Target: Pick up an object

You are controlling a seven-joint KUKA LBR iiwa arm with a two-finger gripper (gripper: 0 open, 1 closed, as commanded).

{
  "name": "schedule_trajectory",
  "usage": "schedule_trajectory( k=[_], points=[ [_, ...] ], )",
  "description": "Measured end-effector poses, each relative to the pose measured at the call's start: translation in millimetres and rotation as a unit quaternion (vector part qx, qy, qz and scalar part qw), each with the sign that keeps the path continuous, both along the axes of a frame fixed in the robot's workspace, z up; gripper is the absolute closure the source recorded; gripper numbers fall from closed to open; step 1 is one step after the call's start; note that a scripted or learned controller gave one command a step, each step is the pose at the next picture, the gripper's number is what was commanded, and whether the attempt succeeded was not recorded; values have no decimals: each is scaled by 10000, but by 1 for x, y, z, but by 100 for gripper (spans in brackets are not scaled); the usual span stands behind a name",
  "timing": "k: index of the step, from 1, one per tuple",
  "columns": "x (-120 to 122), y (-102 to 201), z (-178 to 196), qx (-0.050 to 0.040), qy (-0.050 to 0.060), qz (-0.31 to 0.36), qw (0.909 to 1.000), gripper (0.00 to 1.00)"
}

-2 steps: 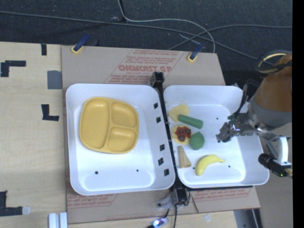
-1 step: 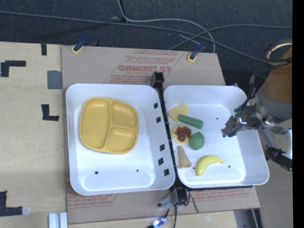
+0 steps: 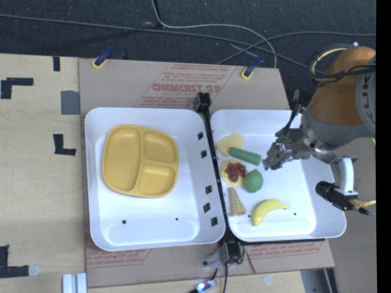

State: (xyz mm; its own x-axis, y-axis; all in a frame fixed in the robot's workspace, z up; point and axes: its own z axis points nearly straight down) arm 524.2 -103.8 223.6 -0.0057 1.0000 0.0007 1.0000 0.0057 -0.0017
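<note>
Approach step: tool poised beside green cucumber, apparently empty, finger state indeterminate; descent and closure required next.

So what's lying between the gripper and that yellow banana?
In the camera view, bare white floor of the right bin separates the gripper from the banana. The green ball sits just left of that stretch.

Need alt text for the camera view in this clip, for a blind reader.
The arm's hand hovers in the right bin beside a green cucumber, above a green ball, banana and cone. The left bin holds a yellow divided plate.
</note>
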Motion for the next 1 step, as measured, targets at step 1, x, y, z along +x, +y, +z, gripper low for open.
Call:
schedule_trajectory(
  k=[1],
  points=[
    [18, 57, 8, 2, -6, 7, 10000, 100]
  ],
)
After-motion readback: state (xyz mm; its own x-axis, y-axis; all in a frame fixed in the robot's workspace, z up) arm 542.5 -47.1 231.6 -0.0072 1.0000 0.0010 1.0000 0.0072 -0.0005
